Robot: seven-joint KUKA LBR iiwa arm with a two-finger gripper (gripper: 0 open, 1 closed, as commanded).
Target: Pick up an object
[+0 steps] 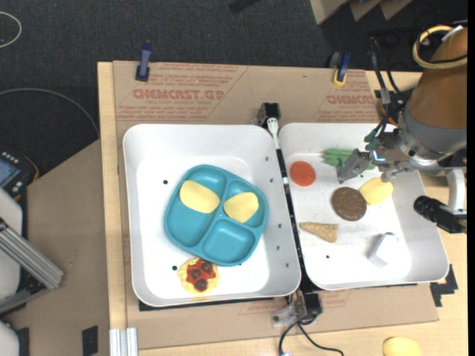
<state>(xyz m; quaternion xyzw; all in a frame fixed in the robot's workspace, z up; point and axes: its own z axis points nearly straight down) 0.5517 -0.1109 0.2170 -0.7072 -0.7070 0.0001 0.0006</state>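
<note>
My gripper (370,170) hangs over the right bin (423,269), its fingers spread apart with nothing between them. One finger sits beside a green toy (338,156); the other is just above a yellow lemon-like piece (377,191). Below the gripper lies a brown round cookie (348,203). A red disc (302,173) lies to the left, near the bin's left wall. Nearer the front are a tan wedge (319,231) and a pale grey block (381,248).
The left bin (141,199) holds a blue divided plate (194,232) with two yellow pieces (199,196) in its upper sections, and a small pizza toy (197,275) in front of it. The arm's orange band (441,99) looms over the right bin's back right corner.
</note>
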